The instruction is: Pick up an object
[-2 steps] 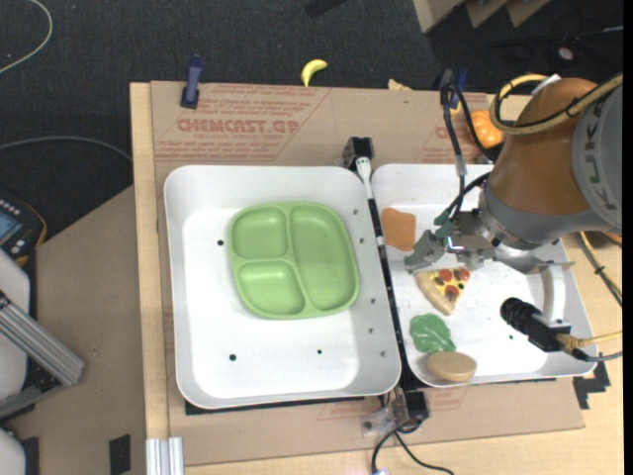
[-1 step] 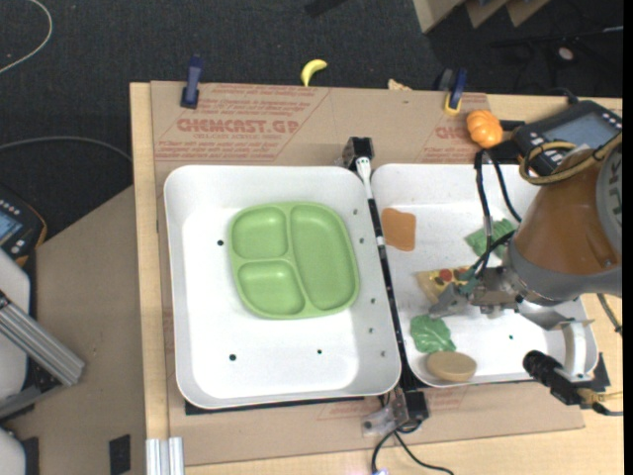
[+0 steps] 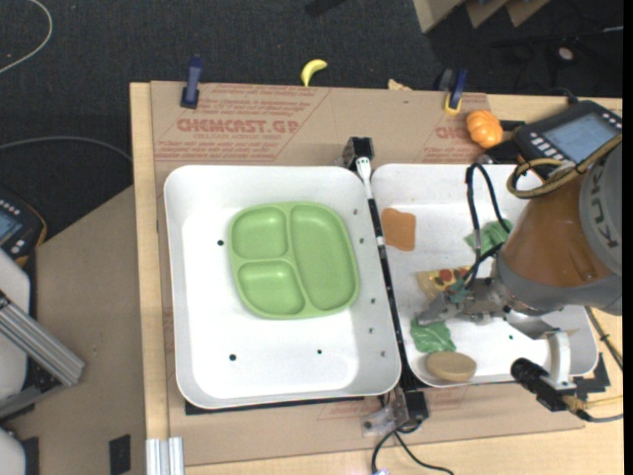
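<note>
The right bin (image 3: 425,181) holds several small items: a flat orange piece (image 3: 400,230), a yellow and red item (image 3: 442,281), a green leafy item (image 3: 432,337), a tan round piece (image 3: 451,366) and another green item (image 3: 492,236) partly behind the arm. My gripper (image 3: 435,315) reaches in from the right and sits low in this bin, between the yellow and red item and the green leafy item. I see nothing clearly held in it. The grey and orange arm (image 3: 554,255) hides the bin's right part.
The left bin (image 3: 188,295) holds a green divided plate (image 3: 294,260). On the cardboard behind the bins lie an orange toy (image 3: 484,128) and a yellow banana (image 3: 314,69), with blue clamps (image 3: 191,82) at the back edge. A black cable (image 3: 475,196) loops over the right bin.
</note>
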Tool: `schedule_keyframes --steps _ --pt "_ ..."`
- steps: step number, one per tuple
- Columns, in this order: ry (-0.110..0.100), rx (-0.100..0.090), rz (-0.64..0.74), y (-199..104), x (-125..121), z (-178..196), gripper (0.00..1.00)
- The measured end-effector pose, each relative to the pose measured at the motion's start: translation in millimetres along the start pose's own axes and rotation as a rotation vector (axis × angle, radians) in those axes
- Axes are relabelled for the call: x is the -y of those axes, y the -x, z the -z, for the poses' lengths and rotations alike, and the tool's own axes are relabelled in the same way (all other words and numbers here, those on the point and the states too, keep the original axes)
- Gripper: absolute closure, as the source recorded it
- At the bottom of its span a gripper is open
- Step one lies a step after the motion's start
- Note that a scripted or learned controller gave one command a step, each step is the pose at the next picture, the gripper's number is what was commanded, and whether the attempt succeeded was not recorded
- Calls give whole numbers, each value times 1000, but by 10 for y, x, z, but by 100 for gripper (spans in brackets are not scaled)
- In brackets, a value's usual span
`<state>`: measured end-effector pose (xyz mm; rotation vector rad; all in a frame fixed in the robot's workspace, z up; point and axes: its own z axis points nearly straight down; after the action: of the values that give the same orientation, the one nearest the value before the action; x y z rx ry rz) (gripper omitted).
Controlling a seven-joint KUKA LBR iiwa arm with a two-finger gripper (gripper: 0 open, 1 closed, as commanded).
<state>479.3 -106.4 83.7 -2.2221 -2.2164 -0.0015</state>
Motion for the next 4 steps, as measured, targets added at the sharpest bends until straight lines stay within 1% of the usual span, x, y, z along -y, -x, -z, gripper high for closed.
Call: schedule_keyframes --steps 1,4 --pt "7 3 1 -1 -16 128 100" --pt "12 6 -1 0 -25 422 100"
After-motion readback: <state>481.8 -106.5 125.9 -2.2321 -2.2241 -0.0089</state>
